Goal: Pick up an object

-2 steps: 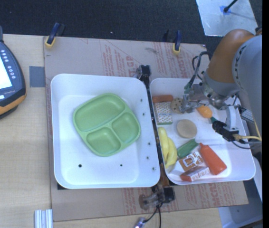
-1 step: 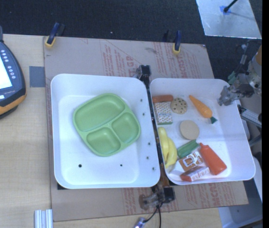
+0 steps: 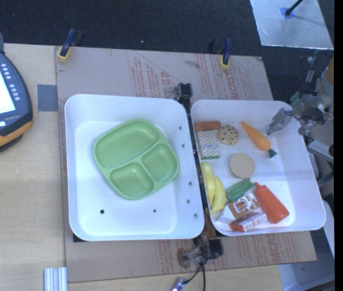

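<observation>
A: Which is the easiest pick?

B: The toy carrot [image 3: 256, 136], upper middle of the right bin [image 3: 308, 168], lying apart from its neighbours.

A: And the tool [image 3: 279, 121]?

B: Just right of the carrot, empty; whether it's open, I can't tell. Straddle the carrot's width, then descend.

The left bin [image 3: 74, 162] holds a divided plate [image 3: 136, 159]. The right bin [image 3: 305, 180] holds the toy foods, carrot [image 3: 256, 136] rearmost, banana [image 3: 213, 187] against its left wall.

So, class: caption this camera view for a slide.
Gripper near carrot in right bin; green tray in left.
</observation>
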You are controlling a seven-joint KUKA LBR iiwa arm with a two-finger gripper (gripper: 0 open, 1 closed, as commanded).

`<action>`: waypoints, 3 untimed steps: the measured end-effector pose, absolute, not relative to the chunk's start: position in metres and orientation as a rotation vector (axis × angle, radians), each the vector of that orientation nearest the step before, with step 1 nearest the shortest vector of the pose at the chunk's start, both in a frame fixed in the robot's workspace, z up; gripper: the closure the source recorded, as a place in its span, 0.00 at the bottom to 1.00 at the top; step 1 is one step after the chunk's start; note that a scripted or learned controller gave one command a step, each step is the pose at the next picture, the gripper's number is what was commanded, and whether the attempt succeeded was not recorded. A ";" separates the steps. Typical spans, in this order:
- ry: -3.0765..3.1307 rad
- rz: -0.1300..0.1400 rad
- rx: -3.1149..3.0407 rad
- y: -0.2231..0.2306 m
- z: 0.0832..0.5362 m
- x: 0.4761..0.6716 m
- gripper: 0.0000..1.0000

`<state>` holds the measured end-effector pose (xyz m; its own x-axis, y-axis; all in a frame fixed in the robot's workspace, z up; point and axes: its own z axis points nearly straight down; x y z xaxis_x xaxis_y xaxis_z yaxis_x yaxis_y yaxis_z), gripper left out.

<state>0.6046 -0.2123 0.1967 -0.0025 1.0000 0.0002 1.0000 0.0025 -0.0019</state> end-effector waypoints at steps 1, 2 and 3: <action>-2.225 0.004 -2.213 -0.206 0.091 0.631 0.00; -2.224 0.004 -2.214 -0.174 0.092 0.635 0.00; -2.226 0.006 -2.210 -0.175 0.102 0.635 1.00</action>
<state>0.6348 -0.1746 0.1023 -0.0075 1.0000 0.0009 1.0000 0.0075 -0.0062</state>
